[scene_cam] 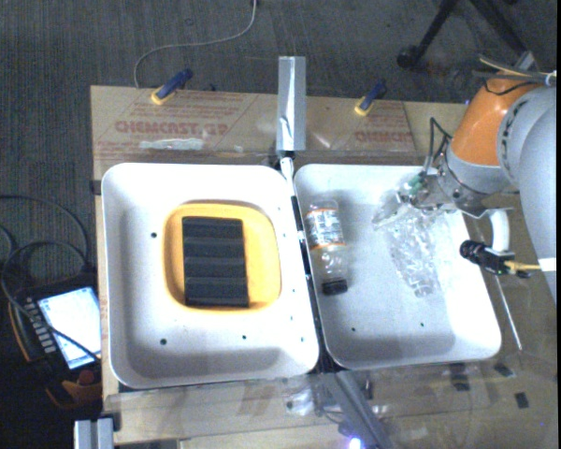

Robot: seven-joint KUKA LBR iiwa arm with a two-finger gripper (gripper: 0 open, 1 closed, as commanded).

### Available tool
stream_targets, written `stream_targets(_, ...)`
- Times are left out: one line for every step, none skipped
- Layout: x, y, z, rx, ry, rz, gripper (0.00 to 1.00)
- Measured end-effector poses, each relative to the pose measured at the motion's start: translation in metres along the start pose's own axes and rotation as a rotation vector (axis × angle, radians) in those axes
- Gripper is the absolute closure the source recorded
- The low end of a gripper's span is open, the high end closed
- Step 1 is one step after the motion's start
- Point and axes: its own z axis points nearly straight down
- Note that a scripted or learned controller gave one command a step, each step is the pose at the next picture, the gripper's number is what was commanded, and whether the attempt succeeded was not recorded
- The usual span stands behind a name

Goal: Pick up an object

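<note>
Right white bin [467, 340]: small clear plastic bottle with orange label and dark cap [325, 243] lies along the left wall, cap toward the near side. Crumpled clear plastic wrap [413, 246] sprawls right of centre. Gripper [428, 187] sits at the wrap's upper end; whether it is spread or closed, cannot tell. Left white bin [131, 279]: yellow rectangular tray with black ribbed insert [217, 260], central.

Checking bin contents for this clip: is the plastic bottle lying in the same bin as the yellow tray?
No, the bottle lies in the right bin, while the yellow tray sits in the left bin.
</note>
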Motion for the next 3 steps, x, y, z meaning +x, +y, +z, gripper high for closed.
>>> stream_targets(-0.002,-0.003,-0.02,0.001,-0.003,0.171,0.0)
stream_targets(0.009,-0.049,-0.001,-0.015,-0.011,0.091,0.0)
stream_targets(0.023,-0.103,-0.001,-0.014,-0.021,-0.061,0.0)
